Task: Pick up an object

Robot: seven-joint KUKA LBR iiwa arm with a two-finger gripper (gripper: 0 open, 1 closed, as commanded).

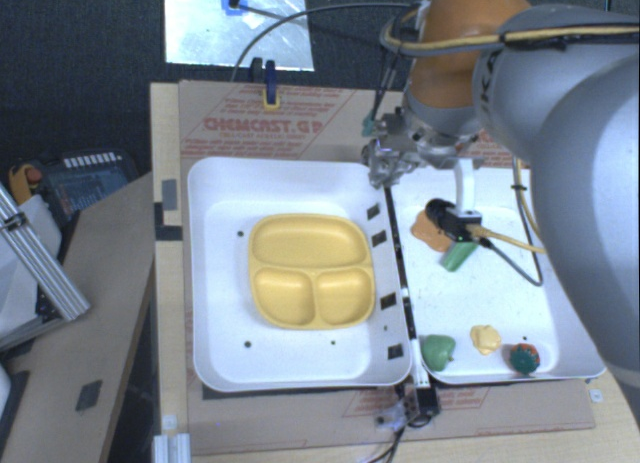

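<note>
My gripper (384,169) hangs over the far left corner of the right bin (560,326), close to the wall between the two bins. An orange piece (429,235) and a green stick (457,256) lie together in the right bin, a little right of and nearer than the gripper. Along the near edge of that bin sit a green lump (437,351), a small yellow piece (486,338) and a red and green piece (524,358). Nothing shows in the gripper.
The left bin (215,251) holds a yellow divided plate (308,269) at its middle. The big grey arm (570,101) covers the right bin's far right part. A cardboard sheet (270,121) lies under both bins.
</note>
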